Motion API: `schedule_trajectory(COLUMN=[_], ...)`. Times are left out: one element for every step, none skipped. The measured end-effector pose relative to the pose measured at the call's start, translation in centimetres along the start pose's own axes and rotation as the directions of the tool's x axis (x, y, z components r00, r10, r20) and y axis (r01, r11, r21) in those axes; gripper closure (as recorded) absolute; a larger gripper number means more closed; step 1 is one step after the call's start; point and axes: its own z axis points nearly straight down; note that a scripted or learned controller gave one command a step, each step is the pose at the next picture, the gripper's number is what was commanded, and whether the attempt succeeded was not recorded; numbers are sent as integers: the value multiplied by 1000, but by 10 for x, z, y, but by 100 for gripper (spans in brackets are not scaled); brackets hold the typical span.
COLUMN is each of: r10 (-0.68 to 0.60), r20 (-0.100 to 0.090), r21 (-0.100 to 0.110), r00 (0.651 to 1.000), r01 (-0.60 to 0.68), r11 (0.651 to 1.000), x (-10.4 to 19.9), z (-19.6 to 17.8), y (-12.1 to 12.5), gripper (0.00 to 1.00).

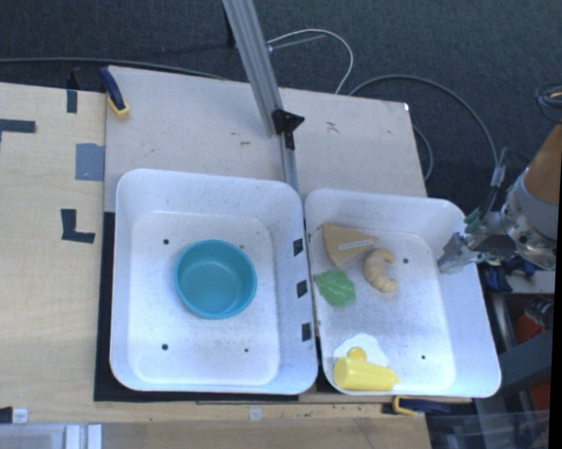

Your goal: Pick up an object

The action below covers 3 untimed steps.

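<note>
Sitting in left bin: blue bowl, well left of croissant. Lying just left of croissant: tan wedge, green leaf. Resting below croissant: yellow toy. Croissant lying pale, curved, mid right bin. Hovering right of croissant: gripper, finger state impossible to tell.

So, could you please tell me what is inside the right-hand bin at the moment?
The right-hand bin holds a tan wedge, a croissant-shaped piece, a green leafy piece and a yellow toy lying on a white piece, whose covered part cannot be seen.
</note>
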Motion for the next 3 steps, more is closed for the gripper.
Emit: schedule_trajectory(r10=[-4,-4,-4], r20=[-3,-3,-2], r21=[4,7,6], r00=[1000,1000,1000], r01=[4,4,4], r11=[1000,1000,1000], x=[45,97,139], z=[-3,14,20], y=[13,27,41], gripper=[100,100,100])
